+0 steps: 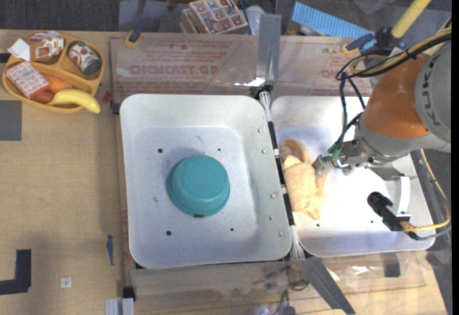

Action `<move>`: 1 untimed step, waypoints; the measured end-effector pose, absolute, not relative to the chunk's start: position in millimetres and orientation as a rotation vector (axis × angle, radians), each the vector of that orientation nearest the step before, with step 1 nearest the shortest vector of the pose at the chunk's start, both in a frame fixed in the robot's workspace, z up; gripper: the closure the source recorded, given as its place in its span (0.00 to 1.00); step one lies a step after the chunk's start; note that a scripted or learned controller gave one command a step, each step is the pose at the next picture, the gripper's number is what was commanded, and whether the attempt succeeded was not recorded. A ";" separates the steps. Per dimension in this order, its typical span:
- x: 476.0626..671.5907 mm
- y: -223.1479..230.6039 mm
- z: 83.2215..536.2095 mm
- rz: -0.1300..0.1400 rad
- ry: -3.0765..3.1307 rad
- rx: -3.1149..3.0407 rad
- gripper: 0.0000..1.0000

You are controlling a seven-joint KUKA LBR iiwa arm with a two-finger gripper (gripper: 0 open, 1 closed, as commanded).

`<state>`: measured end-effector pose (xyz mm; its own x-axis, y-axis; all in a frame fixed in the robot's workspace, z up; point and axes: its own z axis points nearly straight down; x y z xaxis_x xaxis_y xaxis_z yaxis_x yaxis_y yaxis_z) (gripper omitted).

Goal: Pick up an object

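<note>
Left bin: carries a teal bowl turned upside down, near its middle, untouched.
Right bin: a pale yellow cloth-like lump lies against its left wall.
End effector: low in the right bin, just beside the lump's upper right edge.
Grip: cannot tell how it stands or whether it has hold of anything.
Progress: nothing is lifted yet; the grasp and the lift are left, as I judge it.
Hidden: the arm covers the wrist, and the fingertips are too small to read.
</note>
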<state>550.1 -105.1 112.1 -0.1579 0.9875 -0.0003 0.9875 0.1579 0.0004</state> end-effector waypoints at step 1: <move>562.0 -97.3 93.1 0.009 2.653 1.660 0.00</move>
<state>562.0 -97.3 93.1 -0.4371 0.8994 -0.0069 0.8993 0.4372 0.0109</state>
